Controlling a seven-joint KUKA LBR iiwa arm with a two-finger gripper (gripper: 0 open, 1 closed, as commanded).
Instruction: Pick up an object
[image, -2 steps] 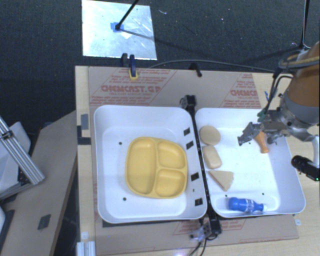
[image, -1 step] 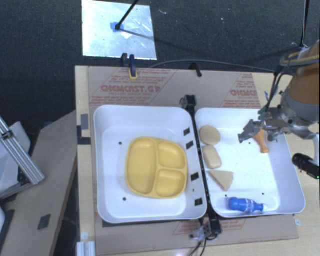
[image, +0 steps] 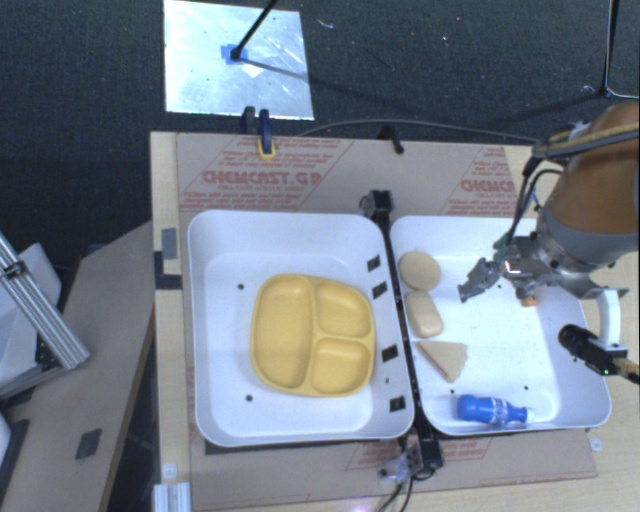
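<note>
The grey two-finger gripper (image: 480, 281) is hovering over the right shallow white bin (image: 575, 400), jaws released and grasping nothing, near the round beige bun (image: 420, 270).

On my feed the counter (image: 165, 205) is covered by a paper-faced sheet (image: 430, 165) printed in red with CHEMCAST GP. A blue and yellow clamp (image: 263, 133) grips its far edge. Two shallow white bins sit on it, touching: the left bin (image: 215, 245) and the right bin (image: 565, 335), with small black clips (image: 376, 264) along their shared wall. Beyond the counter I see a shiny metal plate (image: 200, 60) on the dark floor (image: 80, 100) (carpet, as far as I can judge). An aluminium rail (image: 40, 310) slants in at the left.
</note>
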